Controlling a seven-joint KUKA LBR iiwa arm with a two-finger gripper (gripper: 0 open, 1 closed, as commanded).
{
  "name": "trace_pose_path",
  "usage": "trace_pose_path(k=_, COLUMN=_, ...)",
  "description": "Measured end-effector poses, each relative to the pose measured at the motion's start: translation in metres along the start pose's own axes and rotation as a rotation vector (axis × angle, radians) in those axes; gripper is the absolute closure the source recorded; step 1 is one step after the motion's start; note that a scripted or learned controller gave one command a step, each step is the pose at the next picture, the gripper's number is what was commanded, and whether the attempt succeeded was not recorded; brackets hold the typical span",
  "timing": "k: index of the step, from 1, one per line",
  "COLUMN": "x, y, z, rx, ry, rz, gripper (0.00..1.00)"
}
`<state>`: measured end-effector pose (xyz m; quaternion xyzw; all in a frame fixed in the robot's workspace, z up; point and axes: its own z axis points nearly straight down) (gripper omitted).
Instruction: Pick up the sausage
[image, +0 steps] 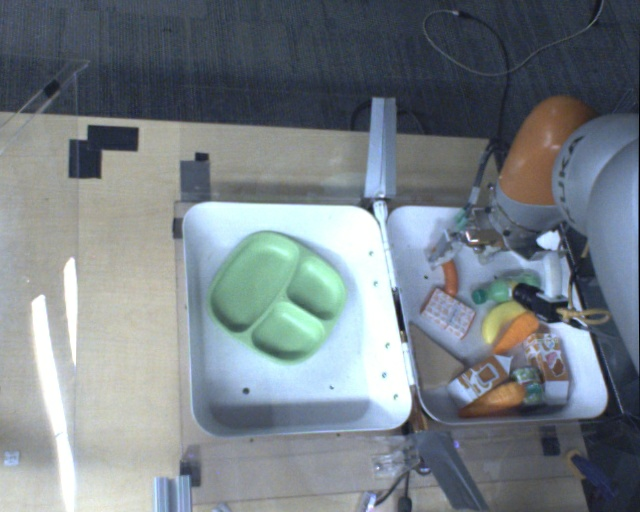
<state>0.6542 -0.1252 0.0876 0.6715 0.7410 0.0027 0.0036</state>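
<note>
step: approach | gripper hovered just above sausage, grip state unclear | next: descend, close on sausage

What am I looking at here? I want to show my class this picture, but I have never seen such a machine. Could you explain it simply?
This is one photo from a camera fixed above a bench, looking down at a slant. The big grey and orange shape at the right is a robot arm, steered by a program. Its gripper hangs over the far end of the right bin.

Two shallow white bins sit side by side. The left bin holds a green divided plate. The right bin holds toy food: a small reddish sausage just below the gripper, a waffle-like cracker, a banana, a carrot and small packets.

The job is picking up the sausage. I cannot see anything held.
</note>
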Motion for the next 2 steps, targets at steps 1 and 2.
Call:
trace_pose_path(k=1, x=0.001, y=0.003, z=-0.014, rx=-0.009, ry=0.001, rz=-0.001, gripper=1.0)
trace_pose_path(k=2, x=0.062, y=-0.002, z=-0.145, rx=-0.001, ry=0.001, rz=-0.261, gripper=1.0)
